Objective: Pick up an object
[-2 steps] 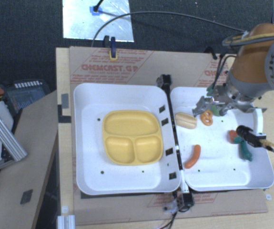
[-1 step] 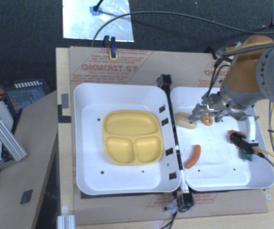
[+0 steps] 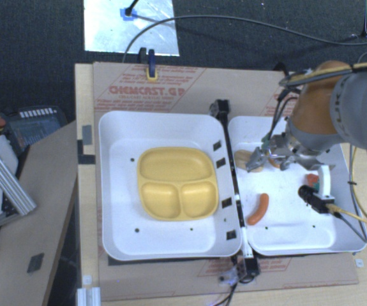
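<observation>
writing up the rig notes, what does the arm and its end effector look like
The arm is a thick, rounded grey tube with a broad orange band above the wrist. Thin dark cables loop along the wrist. The end effector is a small metallic grey piece at the tip, with a white block and a black part mounted beside it.

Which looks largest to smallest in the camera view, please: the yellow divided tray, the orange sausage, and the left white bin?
1. left white bin
2. yellow divided tray
3. orange sausage

All lie at similar depth, so the order is safe.
</observation>
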